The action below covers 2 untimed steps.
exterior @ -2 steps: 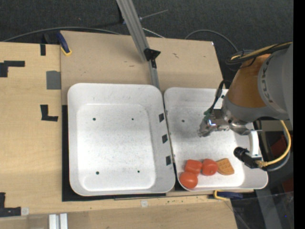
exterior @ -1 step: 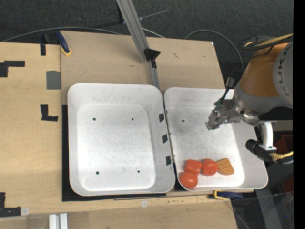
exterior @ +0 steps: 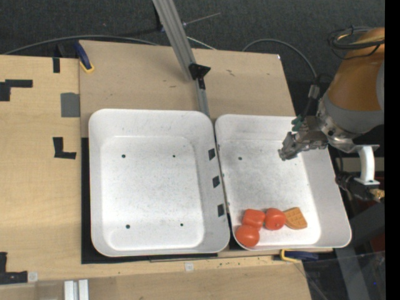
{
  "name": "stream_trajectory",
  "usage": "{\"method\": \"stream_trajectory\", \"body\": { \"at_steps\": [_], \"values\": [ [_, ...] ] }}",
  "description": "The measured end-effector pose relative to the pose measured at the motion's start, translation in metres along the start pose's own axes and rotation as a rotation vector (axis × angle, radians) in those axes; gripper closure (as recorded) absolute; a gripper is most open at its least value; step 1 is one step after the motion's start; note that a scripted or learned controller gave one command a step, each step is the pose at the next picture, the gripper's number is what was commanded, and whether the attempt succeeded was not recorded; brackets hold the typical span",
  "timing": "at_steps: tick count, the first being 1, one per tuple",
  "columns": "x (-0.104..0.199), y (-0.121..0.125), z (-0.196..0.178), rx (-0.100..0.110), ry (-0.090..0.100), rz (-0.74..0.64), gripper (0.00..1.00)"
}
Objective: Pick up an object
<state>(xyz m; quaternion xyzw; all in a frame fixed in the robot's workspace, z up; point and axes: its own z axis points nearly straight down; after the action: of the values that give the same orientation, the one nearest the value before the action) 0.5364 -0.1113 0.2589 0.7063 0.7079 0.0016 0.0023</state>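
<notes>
Lying near the right bin's (exterior: 325,186) front, 3 red objects (exterior: 257,224) sit well apart from the pincer (exterior: 289,150).

We're looking at an evenly lit bench, bright and soft from overhead. The two white bins (exterior: 153,120) come close to washing out, speckles just showing. Shadows are faint, a thin dark line under the bin edges. The picture is grainy and slightly soft, and the dark floor (exterior: 262,11) stays murky.
</notes>
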Motion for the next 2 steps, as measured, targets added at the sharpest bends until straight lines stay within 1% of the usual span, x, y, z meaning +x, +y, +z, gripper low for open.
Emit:
{"method": "stream_trajectory", "body": {
  "at_steps": [1,2],
  "values": [
    [0.0,0.001,-0.03,0.004,0.001,0.001,1.0],
    [0.055,0.012,-0.022,0.007,0.002,-0.003,1.0]
  ]
}}
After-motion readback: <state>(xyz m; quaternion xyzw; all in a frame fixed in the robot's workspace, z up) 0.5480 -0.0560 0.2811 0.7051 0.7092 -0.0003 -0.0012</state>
